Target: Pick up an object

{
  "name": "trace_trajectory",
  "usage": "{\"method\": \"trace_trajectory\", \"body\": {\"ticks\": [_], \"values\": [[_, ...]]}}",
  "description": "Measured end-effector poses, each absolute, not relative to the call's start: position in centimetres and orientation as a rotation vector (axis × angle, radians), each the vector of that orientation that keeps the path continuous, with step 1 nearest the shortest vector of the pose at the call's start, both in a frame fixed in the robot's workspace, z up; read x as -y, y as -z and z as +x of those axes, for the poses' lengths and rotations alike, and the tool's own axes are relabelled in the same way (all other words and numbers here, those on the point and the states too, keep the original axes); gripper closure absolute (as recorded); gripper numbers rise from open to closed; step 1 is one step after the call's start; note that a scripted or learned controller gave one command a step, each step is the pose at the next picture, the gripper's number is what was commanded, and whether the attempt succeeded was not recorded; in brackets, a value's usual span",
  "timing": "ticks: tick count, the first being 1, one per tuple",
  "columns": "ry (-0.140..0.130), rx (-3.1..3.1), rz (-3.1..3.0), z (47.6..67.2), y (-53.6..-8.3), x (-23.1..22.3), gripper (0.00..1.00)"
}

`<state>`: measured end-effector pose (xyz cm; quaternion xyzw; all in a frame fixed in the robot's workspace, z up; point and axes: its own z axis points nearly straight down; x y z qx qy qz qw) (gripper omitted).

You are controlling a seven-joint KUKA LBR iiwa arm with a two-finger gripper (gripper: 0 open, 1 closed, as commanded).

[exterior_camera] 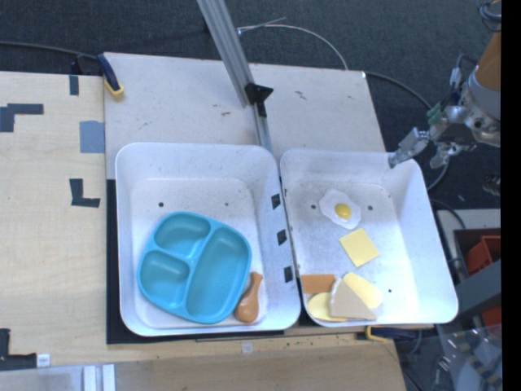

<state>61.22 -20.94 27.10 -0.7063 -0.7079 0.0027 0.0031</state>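
In the right bin (411, 218) lie a toy fried egg (340, 208), a flat yellow cheese square (359, 247), an orange block (317, 283) and a pale wedge (352, 298) resting on a yellow disc. My gripper (422, 151) hangs over that bin's far right corner, above the rim and well away from the food. Its two fingers stand open with nothing between them.
The left bin (138, 169) holds a blue divided plate (195, 265) and a brown toy drumstick (251, 298) at its front right. A metal pole (228, 39) slants down to the seam between the bins. Cables run across the dark floor behind.
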Motion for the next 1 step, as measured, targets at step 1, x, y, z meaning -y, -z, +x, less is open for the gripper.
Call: {"method": "trace_trajectory", "body": {"ticks": [1], "values": [[-0.008,2.219,-2.216,61.82,-20.76,19.91,0.0]]}}
